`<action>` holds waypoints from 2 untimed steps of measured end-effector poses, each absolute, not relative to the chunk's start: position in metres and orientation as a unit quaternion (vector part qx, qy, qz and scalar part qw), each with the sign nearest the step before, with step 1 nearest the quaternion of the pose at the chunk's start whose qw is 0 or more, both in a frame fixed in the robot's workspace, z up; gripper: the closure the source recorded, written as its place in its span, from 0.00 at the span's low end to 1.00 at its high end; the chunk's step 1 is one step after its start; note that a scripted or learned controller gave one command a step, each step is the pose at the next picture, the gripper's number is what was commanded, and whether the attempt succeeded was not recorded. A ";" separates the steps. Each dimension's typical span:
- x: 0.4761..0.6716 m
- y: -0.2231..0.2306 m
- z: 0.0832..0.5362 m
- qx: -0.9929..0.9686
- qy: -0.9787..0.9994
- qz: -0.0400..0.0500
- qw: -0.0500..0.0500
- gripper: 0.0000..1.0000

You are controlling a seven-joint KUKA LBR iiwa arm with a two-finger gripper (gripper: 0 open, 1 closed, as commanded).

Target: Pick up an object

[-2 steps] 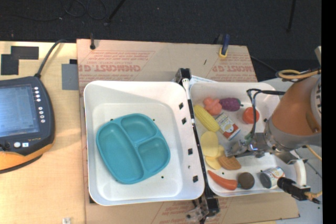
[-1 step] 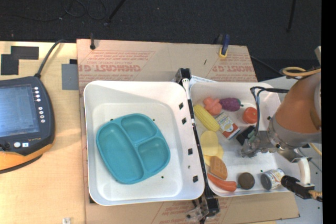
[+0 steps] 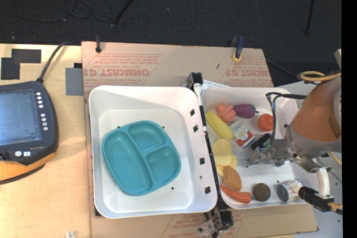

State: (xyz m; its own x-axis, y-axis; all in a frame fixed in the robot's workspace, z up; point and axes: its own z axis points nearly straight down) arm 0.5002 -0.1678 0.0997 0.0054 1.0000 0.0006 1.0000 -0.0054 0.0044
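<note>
Toys crowd the right bin (image 3: pixel 281 92), corn (image 3: pixel 219 125) beside purple eggplant (image 3: pixel 244 111) and tomato (image 3: pixel 265 121), so the gripper (image 3: pixel 266 154) hangs low among them for a pick, though nothing sits visibly between parts I cannot read.

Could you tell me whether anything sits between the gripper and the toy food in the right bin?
Nothing visible does. The gripper hangs low inside the right bin, with the small carton and the orange ball just beyond it. Its fingers are too blurred to read.
</note>
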 end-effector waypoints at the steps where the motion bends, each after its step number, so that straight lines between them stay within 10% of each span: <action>1: 0.589 -0.147 0.088 0.705 0.709 0.001 0.002 0.00; 2: 0.586 -0.149 0.098 0.707 0.707 -0.001 -0.001 1.00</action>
